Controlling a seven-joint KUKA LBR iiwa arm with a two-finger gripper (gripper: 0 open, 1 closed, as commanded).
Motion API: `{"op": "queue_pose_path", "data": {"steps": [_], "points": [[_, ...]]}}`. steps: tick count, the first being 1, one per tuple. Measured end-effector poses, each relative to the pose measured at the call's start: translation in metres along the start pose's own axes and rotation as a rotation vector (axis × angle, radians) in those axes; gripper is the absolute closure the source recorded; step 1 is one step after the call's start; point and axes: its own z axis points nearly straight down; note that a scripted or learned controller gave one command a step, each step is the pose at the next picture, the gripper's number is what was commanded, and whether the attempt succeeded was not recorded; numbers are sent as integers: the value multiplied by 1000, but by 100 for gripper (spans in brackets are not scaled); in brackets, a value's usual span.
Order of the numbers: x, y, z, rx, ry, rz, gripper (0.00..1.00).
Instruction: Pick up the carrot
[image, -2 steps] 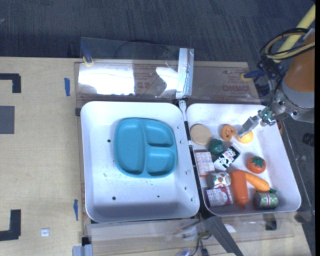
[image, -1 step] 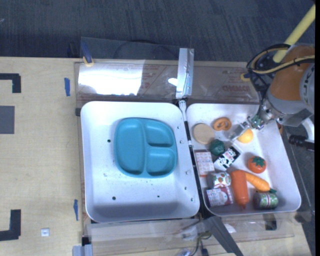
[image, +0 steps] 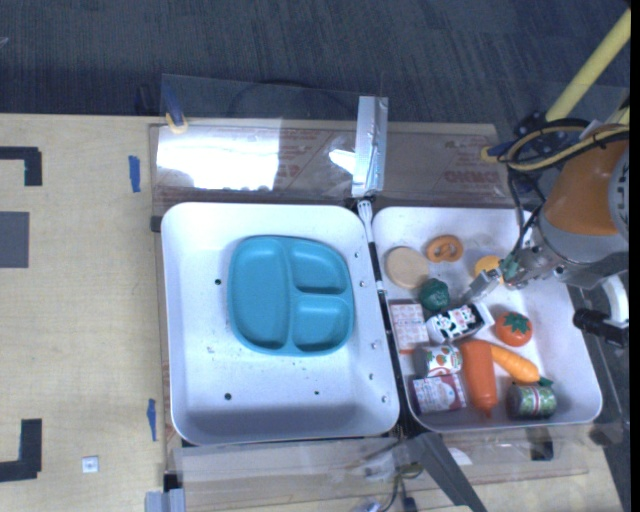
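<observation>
The long orange plastic carrot (image: 479, 374) lies roughly upright in the picture, in the lower middle of the right shallow white bin (image: 585, 345), untouched; a smaller orange-yellow carrot-shaped piece (image: 516, 364) lies slanted just beside it on the right, and a green-labelled can (image: 531, 400) rests near the tip of that piece; a red-and-white packet (image: 438, 385) lies touching or just beside the carrot's left edge. Above the carrot sit a black-and-white toy cow (image: 455, 323), a dark green round vegetable (image: 433, 295), a red tomato with a green top (image: 513, 328), a tan flat disc (image: 406, 266), an orange sliced round piece (image: 444, 248) and a small yellow piece (image: 486, 266). The grey arm with its orange band (image: 587, 205) reaches in from the right; its claw (image: 488, 283) hangs over the upper part of the right bin, near the yellow piece and above the cow, well apart from the carrot; whether the claw is spread or pressed together I cannot tell. The left white bin (image: 200, 380) holds a blue divided plastic tray (image: 292, 294) in its middle; both bins rest on the pale wooden desk (image: 70, 320).
</observation>
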Motion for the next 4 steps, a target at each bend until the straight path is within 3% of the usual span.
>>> {"op": "queue_pose_path", "data": {"steps": [1,2,3,4], "points": [[-42,54,-2,22,31,-158,0],[-47,59,-15,-2,1,-160,100],[-40,58,-13,13,25,-164,0],[-19,-31,-2,-5,5,-196,0]]}}
